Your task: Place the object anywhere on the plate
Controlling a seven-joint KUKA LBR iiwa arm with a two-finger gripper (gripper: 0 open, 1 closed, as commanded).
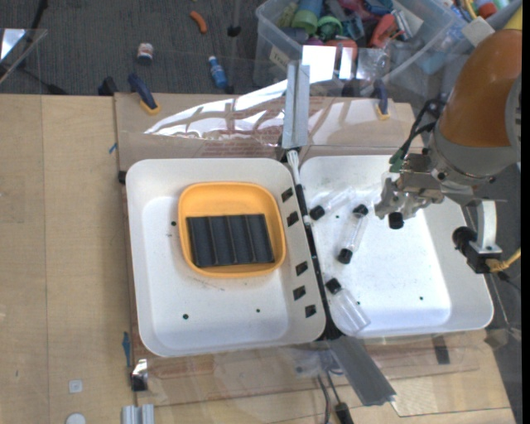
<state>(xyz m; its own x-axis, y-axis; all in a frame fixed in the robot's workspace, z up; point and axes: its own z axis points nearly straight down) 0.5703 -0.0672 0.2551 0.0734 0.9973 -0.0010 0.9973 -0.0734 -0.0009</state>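
Observation:
An orange plate [229, 199] lies in the left bin [157, 273] and bears a black ridged block [230, 240]. Several clear vials with black caps lie in the right bin [431, 281]: one vial [351, 240] near the middle, another vial [330, 203] by the divider, and a third vial [346, 305] at the front left. My gripper [397, 209] hangs over the right bin's upper middle, just right of these vials. A small black cap-like piece [396, 220] shows at its lower tip; whether it is held is unclear.
A grey divider [302, 248] with black clips separates the two bins. A clear tub of coloured toys [348, 25] stands behind the bins. A black hook-shaped part [470, 248] hangs by the arm at the right bin's right side.

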